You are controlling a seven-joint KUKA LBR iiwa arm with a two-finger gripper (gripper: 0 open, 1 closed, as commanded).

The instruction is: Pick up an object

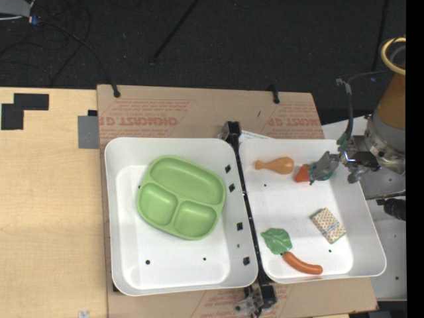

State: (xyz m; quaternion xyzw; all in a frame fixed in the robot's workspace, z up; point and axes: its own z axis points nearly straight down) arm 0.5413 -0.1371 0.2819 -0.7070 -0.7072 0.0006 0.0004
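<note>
The right bin (371,244) holds several small toys. An orange drumstick-shaped piece (277,165) lies near its far wall. A small red piece (303,173) sits just right of it. My gripper (324,167) reaches in from the right, low over the bin's far right part, with its dark tip right beside the red piece and nothing visibly held. A tan patterned block (328,224) lies nearer the front. A green leafy toy (276,239) and an orange-red carrot-like stick (303,264) lie at the front of the bin.
The left bin (126,270) holds a green divided plate (181,197). A black divider (244,211) runs between the bins. The arm's orange band (392,105) stands at the right edge. Brown cardboard (199,114) lies behind the bins.
</note>
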